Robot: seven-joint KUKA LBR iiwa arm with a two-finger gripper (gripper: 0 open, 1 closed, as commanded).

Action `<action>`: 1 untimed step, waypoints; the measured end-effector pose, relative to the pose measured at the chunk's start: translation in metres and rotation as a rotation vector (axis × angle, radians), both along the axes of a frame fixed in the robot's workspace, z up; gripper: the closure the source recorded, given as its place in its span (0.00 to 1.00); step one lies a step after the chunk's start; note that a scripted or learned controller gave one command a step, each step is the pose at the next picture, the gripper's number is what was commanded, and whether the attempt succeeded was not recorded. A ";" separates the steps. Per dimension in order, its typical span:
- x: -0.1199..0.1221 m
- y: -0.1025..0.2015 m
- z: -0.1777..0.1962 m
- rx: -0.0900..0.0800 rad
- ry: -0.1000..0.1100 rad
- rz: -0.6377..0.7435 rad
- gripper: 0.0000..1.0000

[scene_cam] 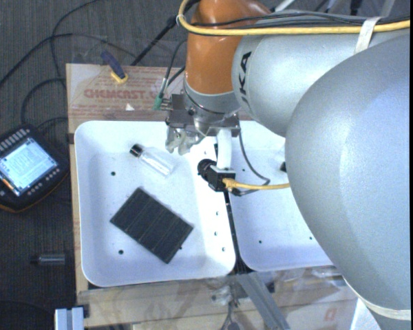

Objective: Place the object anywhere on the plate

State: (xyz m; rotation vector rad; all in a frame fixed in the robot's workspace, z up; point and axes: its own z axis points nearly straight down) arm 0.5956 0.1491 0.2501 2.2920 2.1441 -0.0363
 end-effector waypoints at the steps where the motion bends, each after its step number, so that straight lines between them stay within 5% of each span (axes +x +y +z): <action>1: 0.000 0.000 0.000 -0.001 0.000 0.000 0.00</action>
